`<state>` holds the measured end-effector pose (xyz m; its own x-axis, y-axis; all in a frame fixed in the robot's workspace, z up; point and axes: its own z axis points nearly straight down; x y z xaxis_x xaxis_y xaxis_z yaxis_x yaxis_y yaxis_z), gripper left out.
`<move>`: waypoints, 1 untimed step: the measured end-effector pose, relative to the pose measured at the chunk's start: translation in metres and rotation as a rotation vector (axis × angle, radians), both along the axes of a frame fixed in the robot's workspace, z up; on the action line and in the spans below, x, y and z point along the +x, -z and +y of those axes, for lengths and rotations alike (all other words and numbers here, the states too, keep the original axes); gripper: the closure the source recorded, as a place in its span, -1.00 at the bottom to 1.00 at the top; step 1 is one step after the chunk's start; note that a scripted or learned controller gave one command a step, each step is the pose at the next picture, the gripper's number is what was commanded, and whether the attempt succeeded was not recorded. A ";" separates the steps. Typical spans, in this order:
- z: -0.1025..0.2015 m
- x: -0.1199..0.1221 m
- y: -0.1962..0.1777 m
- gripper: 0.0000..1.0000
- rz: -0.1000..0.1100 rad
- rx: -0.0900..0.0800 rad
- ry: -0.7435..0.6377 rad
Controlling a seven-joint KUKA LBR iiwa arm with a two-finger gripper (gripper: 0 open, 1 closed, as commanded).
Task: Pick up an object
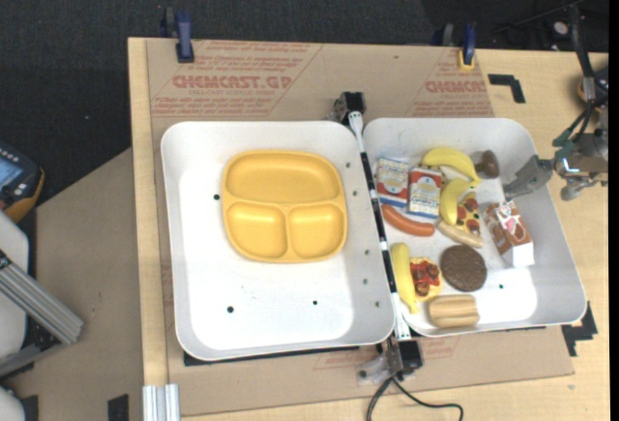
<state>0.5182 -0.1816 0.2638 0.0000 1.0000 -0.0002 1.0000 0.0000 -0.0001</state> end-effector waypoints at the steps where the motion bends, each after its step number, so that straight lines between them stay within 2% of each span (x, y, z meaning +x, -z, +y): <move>1: 0.002 -0.005 0.156 -1.00 -0.023 -0.011 0.001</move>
